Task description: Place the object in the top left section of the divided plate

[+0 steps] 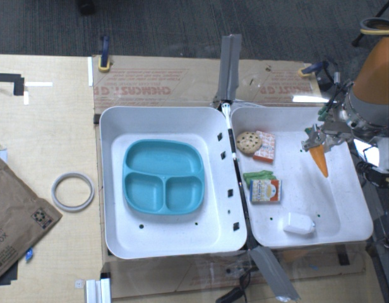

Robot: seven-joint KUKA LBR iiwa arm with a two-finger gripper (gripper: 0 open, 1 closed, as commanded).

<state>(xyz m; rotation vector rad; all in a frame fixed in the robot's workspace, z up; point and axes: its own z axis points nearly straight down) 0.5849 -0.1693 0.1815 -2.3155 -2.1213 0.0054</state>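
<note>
Because the divided plate (pixel 163 177) sits in the left bin (pixel 112 188), the gripper (pixel 316 145), clamped on the carrot's (pixel 319 159) top above the right bin (pixel 346 219), must carry it leftward.

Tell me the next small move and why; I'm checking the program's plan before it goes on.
Probably lift a little, then carry leftward. The end effector sits over the right bin with the orange carrot hanging from it, tip down. The blue divided plate lies in the left bin, past the raised wall between them, so height first seems safer.
</note>
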